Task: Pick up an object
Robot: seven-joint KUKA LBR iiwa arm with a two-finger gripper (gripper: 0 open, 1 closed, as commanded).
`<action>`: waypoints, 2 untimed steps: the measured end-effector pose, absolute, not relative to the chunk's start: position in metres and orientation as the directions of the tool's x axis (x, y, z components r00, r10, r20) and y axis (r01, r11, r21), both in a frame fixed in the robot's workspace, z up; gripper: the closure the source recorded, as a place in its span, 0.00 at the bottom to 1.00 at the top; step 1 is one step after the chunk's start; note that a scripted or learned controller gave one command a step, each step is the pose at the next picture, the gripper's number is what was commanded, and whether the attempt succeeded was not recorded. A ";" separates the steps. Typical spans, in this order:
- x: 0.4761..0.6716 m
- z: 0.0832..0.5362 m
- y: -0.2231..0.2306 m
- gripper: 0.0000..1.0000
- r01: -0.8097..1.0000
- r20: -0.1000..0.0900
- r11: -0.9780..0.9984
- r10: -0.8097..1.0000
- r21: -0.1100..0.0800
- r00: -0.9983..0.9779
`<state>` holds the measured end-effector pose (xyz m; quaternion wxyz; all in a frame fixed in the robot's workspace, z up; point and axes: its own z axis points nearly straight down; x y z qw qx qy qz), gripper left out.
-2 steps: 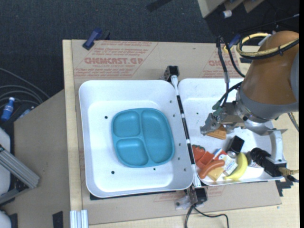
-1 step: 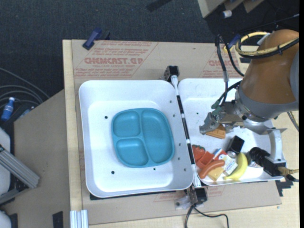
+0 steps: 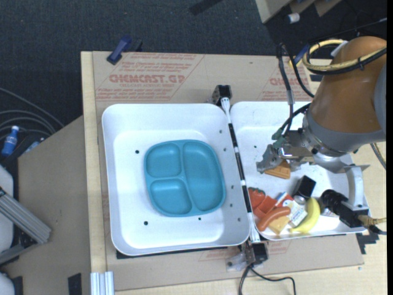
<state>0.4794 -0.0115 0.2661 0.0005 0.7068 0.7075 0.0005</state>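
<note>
- We judge the reach step in hand: the gripper (image 3: 274, 158) hangs low in the right bin (image 3: 258, 118), above an orange piece (image 3: 278, 172); whether its jaws are open or shut we cannot tell.
- Next move calls for a lift, or a descent onto the toys at five o'clock: a banana (image 3: 311, 214) and red pieces (image 3: 265, 203).
- The left bin (image 3: 123, 140) holds a blue divided plate (image 3: 183, 177); both bins rest on a board (image 3: 153, 72), with dark carpet (image 3: 49, 42) at twelve o'clock.

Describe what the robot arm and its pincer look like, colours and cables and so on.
The arm is bulky and rounded, with a glossy orange band above a grey wrist section. Black and yellow cables loop beside it. The pincer is small, grey metal, angular, on the wrist's end.
</note>
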 end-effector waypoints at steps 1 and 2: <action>0.479 0.264 -0.029 1.00 1.000 0.000 -0.001 1.000 -0.002 0.001; 0.479 0.267 -0.022 1.00 1.000 0.000 0.001 1.000 0.001 -0.001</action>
